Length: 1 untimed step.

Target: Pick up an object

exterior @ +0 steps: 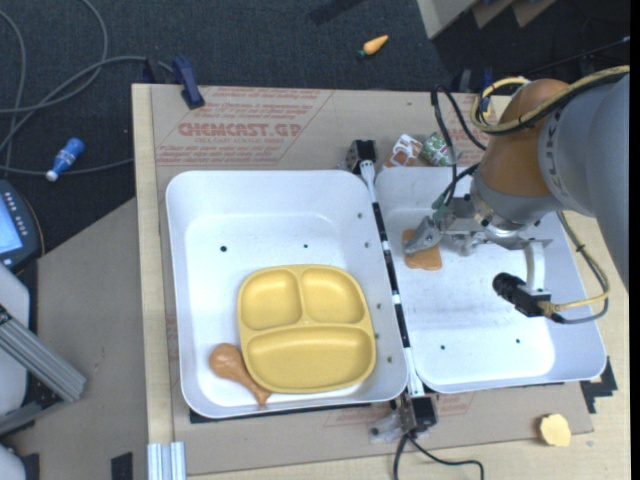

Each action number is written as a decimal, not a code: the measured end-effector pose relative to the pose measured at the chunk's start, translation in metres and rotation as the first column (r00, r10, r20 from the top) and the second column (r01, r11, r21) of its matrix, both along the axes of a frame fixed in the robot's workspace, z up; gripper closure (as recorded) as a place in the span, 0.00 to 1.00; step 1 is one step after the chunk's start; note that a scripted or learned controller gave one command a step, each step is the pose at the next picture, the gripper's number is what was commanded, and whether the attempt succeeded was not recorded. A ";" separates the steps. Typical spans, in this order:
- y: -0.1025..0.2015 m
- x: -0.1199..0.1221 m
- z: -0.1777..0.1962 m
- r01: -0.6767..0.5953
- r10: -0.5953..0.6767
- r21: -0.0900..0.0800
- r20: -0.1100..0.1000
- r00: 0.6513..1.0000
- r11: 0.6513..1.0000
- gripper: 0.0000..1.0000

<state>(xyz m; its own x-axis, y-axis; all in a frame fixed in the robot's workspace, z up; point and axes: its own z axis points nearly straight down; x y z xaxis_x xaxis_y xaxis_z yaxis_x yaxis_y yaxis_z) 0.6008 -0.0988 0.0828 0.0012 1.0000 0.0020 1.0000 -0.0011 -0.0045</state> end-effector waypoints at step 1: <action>-0.003 0.010 0.002 -0.002 0.002 -0.002 0.007 1.000 1.000 0.00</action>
